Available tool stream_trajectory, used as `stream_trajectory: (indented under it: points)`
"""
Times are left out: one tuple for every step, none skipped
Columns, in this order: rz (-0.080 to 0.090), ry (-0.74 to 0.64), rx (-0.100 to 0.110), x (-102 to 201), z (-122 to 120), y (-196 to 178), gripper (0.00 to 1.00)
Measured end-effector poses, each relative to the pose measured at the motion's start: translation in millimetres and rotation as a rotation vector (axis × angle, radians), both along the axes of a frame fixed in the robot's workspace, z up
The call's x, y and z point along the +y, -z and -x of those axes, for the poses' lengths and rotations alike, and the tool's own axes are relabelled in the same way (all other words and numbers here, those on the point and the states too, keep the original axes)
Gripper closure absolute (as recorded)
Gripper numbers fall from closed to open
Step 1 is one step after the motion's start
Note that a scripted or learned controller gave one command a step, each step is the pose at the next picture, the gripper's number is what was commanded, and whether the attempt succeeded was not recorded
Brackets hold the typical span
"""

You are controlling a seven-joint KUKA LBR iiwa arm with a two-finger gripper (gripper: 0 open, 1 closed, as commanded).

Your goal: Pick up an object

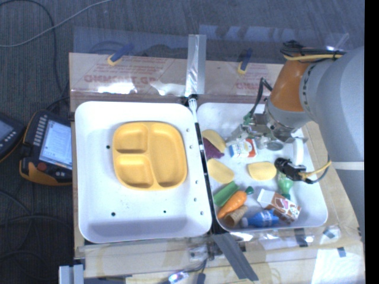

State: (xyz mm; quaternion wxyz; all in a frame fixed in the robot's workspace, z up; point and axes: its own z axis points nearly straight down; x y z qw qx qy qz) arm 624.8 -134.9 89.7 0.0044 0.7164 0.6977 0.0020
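Approach step judged underway: claw (256, 136), grip state can't be told, is poised by small white-and-red carton (243, 149) near right white bin (317, 215) far edge; descent w/ alignment needed.

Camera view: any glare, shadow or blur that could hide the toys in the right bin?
Camera view: even, soft light. Glare on the clear sheet behind the bins and at the right bin front rim. The arm crowds that bin's upper right, hiding the end effector fingers. Carrot and blue bottle read sharp; the yellow tray is clean, unshadowed.
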Motion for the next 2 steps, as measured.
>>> stream_trajectory:
  points:
    - [0.002,-0.002,0.002,1,0,-9,1.00]
    - [-0.002,0.021,0.011,69,5,-93,1.00]
